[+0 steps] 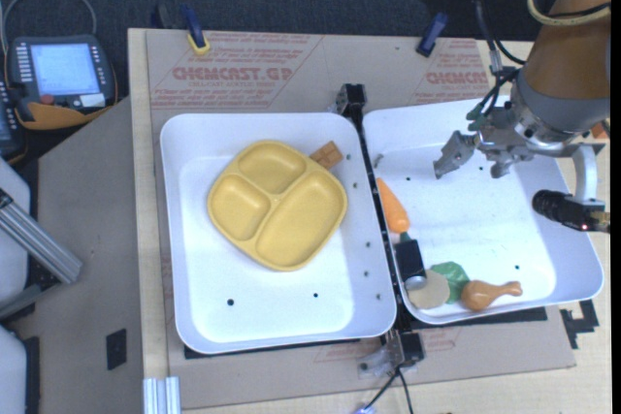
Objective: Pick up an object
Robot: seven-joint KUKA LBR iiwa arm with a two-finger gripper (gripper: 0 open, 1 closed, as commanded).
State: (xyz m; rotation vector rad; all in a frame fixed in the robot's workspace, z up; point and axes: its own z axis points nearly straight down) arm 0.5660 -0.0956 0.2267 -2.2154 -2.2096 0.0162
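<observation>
Hovering over the right bin (pixel 572 238), the gripper (pixel 475 156) has fingers spread apart, holding nothing. Carrot (pixel 392 206) lies at that bin's left wall; drumstick (pixel 488 292) near its front edge.

A single fixed camera looks down from above the bench at a slant, far enough back to take in both white bins, the left bin (pixel 184 238) and the right bin (pixel 572 257), with the cardboard sheet (pixel 291 63) under them. The arm enters from the frame's right, so the gripper (pixel 475 155) hangs over the right bin's far half. Beyond the fingers (pixel 451 158), toward frame left, the left bin lies in full view.
</observation>
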